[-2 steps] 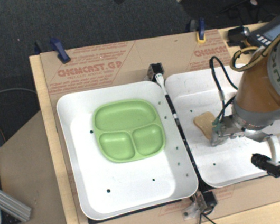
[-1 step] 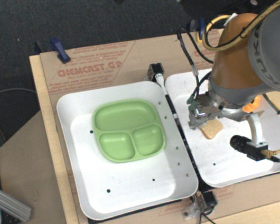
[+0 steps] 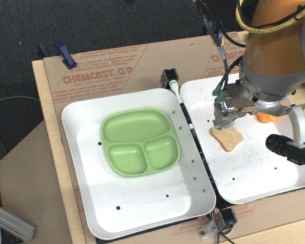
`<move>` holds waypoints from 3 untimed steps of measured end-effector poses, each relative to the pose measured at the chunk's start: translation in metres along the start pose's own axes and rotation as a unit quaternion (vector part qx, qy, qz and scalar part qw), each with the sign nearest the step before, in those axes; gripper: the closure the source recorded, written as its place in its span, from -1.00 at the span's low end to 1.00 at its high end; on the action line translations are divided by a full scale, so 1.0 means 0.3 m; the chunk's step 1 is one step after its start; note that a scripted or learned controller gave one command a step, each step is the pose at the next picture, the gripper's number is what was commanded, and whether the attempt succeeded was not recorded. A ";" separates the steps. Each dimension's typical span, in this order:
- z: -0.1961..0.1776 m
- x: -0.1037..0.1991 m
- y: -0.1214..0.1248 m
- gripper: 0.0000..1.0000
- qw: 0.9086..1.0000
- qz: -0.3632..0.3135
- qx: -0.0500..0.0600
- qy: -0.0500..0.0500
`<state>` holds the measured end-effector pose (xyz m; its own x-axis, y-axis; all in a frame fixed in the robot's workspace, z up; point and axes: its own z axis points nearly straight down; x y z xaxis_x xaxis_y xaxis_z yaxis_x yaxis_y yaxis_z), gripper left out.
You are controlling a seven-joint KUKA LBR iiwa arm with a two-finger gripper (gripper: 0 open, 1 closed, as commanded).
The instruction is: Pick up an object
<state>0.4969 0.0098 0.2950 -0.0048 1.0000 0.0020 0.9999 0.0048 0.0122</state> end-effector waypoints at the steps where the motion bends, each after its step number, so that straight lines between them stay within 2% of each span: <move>1: -0.676 -0.188 -0.051 1.00 1.000 0.004 -0.005 -0.002; 2: -0.812 -0.404 -0.050 1.00 1.000 0.005 0.002 -0.003; 3: -0.802 -0.582 -0.051 1.00 1.000 0.005 0.004 -0.003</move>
<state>0.4793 -0.1653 0.5352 0.0049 1.0000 -0.0041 1.0000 -0.0048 0.0047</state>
